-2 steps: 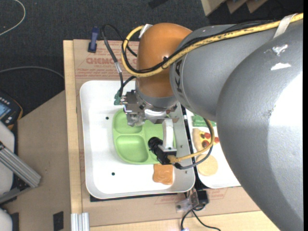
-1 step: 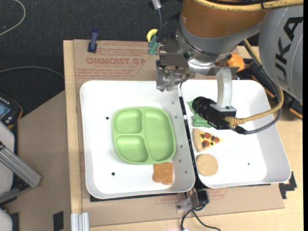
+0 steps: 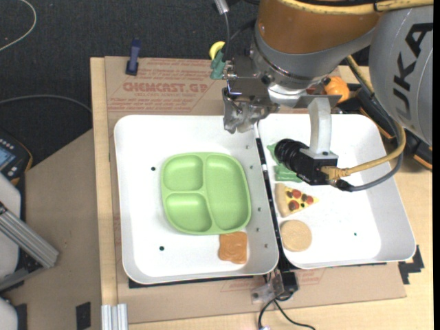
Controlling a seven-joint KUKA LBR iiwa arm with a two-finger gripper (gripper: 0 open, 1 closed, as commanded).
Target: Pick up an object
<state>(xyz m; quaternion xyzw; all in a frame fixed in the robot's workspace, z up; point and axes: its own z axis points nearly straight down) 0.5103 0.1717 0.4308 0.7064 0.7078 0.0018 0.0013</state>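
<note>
Pincer [image 3: 240, 119] hanging by the far rim of one shallow white bin [image 3: 130, 184], apparently raised to clear its wall; I cannot tell how wide it stands. Pale green divided plastic plate [image 3: 206, 192], my nearest candidate, lies flat mid-bin, apart from it.

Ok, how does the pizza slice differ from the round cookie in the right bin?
The pizza slice is a wedge; the cookie is a disc. The slice is pale yellow with red and dark toppings; the cookie is plain tan. The slice lies farther back, the cookie nearer the front wall. Both lie flat in the right bin, close to its inner wall.
</note>
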